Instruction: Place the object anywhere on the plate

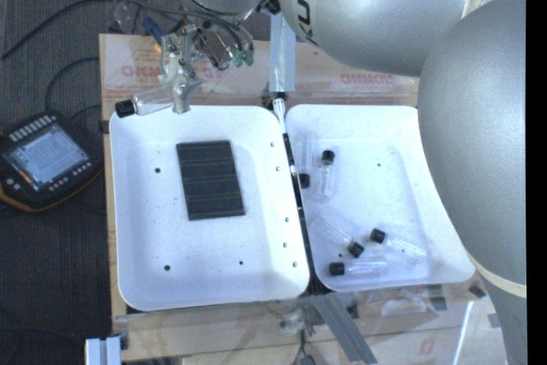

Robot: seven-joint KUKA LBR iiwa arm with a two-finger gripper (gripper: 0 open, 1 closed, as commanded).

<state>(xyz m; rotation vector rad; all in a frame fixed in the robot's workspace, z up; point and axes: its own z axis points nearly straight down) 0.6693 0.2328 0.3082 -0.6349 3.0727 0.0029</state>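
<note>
The plate is a dark ribbed rectangle lying flat in the left bin. My gripper hangs over that bin's far left corner, well behind the plate. Its fingers are shut on the end of a clear vial with a black cap. The vial lies level, cap pointing left past the bin's rim. The orange band and wrist hide the upper part of the gripper.
The right bin holds several more clear vials with black caps, mostly near its front and left side. A teach pendant sits on the floor at left. Cables run behind the bins.
</note>
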